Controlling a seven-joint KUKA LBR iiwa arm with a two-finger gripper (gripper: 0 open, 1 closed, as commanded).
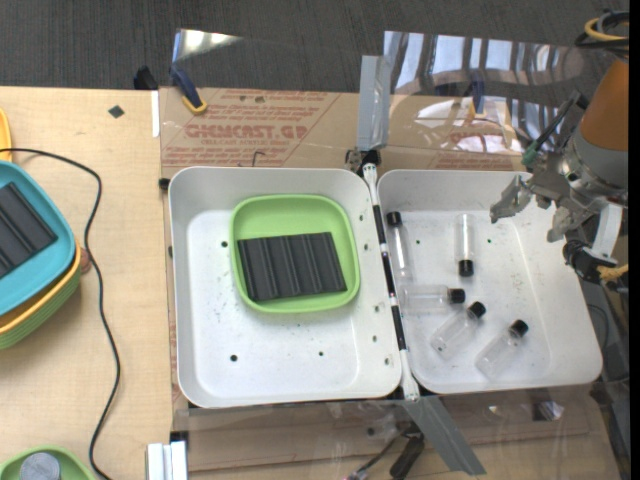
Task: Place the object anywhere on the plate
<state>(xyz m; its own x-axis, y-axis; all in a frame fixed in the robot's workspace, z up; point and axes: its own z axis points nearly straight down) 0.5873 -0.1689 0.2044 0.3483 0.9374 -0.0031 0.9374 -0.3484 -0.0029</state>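
A green square plate with a dark ribbed mat on it lies in the left white bin. Several clear vials with black caps lie in the right bin: one near the divider, one in the middle, one flat, and two toward the front. My gripper hangs over the right bin's far right corner, above and right of the vials. It is open with nothing between its fingers.
A raised divider separates the two bins. Teal and green stacked dishes sit on the wooden bench at the far left, with a black cable running past them. Cardboard lies behind the left bin.
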